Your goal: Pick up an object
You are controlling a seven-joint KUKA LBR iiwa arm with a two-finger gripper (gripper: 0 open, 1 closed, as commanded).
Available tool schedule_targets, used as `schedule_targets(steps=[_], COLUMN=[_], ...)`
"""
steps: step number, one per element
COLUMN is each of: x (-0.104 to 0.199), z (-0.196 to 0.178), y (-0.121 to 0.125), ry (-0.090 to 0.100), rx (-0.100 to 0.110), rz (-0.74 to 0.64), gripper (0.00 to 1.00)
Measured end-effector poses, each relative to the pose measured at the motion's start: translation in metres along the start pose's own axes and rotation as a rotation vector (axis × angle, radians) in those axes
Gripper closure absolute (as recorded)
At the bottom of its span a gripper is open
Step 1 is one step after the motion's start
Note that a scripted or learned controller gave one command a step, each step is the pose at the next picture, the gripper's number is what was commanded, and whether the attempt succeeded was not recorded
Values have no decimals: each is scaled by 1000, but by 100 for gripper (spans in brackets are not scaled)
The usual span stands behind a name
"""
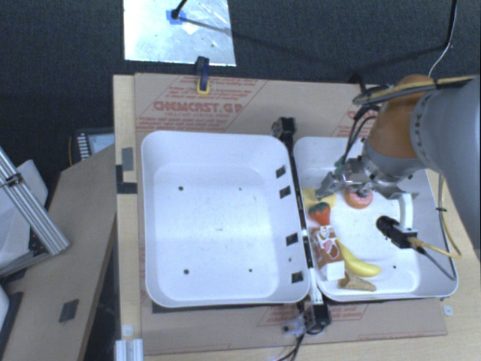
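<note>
**Over the right bin's middle, gripper low among the fruit**

From my remote seat I see the arm, grey with its orange band, reaching across the right bin from that bin's right edge. The gripper sits low over the middle of the bin, somewhat toward its far edge. I cannot tell whether it is released or clenched, and I see nothing grasped in it.

The things I could pick all lie in the right bin. A strawberry sits just beside the gripper, toward the edge that meets the left bin, and a small yellow piece lies against that same edge, just beyond the strawberry. A red-orange round thing lies close on the gripper's other side. Toward the near edge, a brown packet lies along the dividing edge, a banana touches it, and a tan piece rests by the near edge, just beside the banana.
</note>
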State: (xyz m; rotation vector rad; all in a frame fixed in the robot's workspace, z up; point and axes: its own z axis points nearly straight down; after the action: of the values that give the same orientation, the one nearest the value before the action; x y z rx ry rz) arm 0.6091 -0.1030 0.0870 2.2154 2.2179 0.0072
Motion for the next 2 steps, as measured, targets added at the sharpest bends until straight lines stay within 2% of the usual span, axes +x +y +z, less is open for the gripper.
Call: schedule_targets(steps=[2], x=[0], z=[0], y=[0], ry=[0], rx=[0], rz=[0], gripper=[0])
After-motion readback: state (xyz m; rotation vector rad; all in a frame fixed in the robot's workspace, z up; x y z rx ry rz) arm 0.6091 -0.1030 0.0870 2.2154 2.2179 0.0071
